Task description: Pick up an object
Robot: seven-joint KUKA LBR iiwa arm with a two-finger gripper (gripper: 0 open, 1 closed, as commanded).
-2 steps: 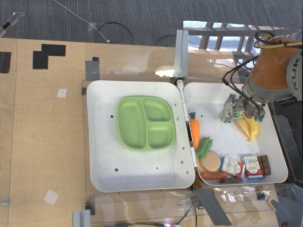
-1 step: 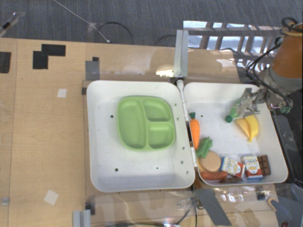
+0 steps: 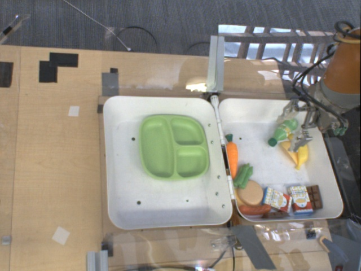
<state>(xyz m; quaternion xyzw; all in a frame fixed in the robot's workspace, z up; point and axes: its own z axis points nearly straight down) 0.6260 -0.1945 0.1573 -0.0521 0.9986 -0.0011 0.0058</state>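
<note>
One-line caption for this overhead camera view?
Gripper hovers by green bottle and banana in right bin; green tray lies left.

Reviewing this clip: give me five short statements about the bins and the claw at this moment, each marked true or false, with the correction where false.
1. The green divided plate lies in the left bin. True.
2. The carrot lies in the left bin beside the plate. False: it is in the right bin, along its left wall.
3. The claw is over the right bin, near the banana and the green bottle. True.
4. The small cartons sit at the far edge of the right bin. False: they lie at its near edge, by the chocolate bar.
5. The arm enters from the left. False: it enters from the right.
</note>
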